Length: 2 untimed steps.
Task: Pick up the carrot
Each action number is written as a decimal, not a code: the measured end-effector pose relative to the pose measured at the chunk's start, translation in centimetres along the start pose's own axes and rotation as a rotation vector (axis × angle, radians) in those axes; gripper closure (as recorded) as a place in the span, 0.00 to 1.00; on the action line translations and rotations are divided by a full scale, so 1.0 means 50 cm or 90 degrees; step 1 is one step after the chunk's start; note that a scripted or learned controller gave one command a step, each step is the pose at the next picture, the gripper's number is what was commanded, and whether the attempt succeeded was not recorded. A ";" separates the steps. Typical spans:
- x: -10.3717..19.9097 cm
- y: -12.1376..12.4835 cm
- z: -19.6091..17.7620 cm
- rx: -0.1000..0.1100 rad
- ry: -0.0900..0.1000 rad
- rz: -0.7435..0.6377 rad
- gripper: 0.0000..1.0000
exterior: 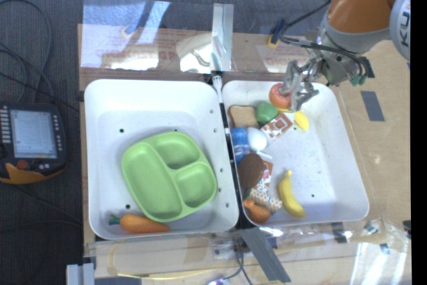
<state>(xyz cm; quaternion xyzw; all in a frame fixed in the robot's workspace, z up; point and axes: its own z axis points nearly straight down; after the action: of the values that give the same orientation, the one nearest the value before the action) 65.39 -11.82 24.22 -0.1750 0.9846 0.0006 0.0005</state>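
The carrot (140, 224) is orange with a small green top. It lies flat along the front wall of the left bin (100, 110), just in front of the green divided plate (170, 173). My gripper (298, 86) hangs over the back of the right bin (333, 163), far from the carrot and on the other side of the divider. It is right beside a round red-orange toy (279, 97) in that bin's back corner. Nothing can be made out held in it.
Toy food is crowded along the right bin's left side: a bread slice (243, 117), a green piece (267, 111), a white egg (257, 140), a blue bottle (239, 141), a brown piece (250, 170), a banana (291, 194) and a yellow lemon (301, 121). A teach pendant (30, 140) lies left of the bench.
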 end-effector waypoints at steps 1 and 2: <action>-0.066 0.089 -0.010 0.001 -0.002 -0.097 1.00; 0.015 0.006 -0.204 0.004 -0.004 -0.369 1.00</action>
<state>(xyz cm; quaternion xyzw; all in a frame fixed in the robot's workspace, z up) 64.60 -11.82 34.41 -0.4489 0.8936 -0.0018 0.0042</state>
